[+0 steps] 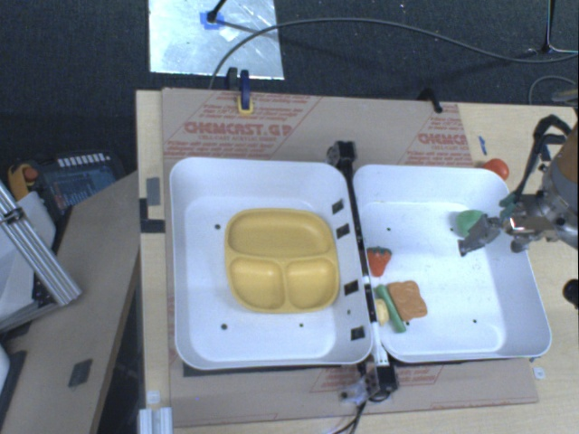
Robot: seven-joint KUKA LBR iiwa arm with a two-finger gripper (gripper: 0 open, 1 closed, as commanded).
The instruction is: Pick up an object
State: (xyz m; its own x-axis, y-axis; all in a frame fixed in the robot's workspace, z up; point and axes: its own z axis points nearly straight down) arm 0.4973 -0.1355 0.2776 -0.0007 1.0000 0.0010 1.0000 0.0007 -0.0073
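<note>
My gripper (pixel 477 237) reaches in from the right over the upper right part of the right bin (pixel 443 337). A small green object (pixel 468 219) lies right against its tip, on the upper left side; whether it is held I cannot tell. Near the bin's left wall sits a red strawberry toy (pixel 378 259). Below it lie a brown toast-like piece (pixel 408 299), a green stick (pixel 393 308) and a small yellow piece (pixel 381 311), close together.
The left bin (pixel 194 333) holds a yellow divided plate (pixel 280 259). A red-orange ball (pixel 496 166) rests on the bench beyond the right bin's far right corner. Black clips run along the divider between the bins (pixel 355 242).
</note>
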